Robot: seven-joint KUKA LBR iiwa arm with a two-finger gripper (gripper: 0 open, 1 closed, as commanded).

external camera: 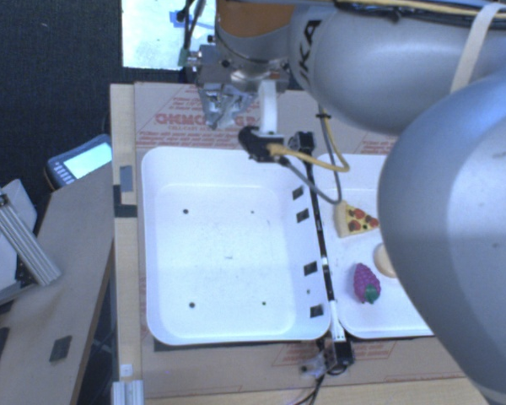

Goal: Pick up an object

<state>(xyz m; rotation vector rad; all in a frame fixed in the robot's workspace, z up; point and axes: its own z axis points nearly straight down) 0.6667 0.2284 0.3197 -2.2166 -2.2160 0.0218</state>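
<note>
My gripper (225,110) hangs below the orange band, over the cardboard just beyond the far rim of the left bin (154,251). I see nothing in it. In the right bin (388,326) lie a toy pizza slice (355,220) and a purple fruit with a green tip (365,283). A pale round object (384,261) lies in the same bin, partly hidden by the arm. The gripper is far up and left of these three things. The grey arm covers most of the right bin.
A black connector with a yellow cable (274,148) hangs over the left bin's far right corner. A cable with black clips (317,243) runs along the seam between the bins. A small screen device (78,162) and an aluminium bar (17,230) sit left of the bench.
</note>
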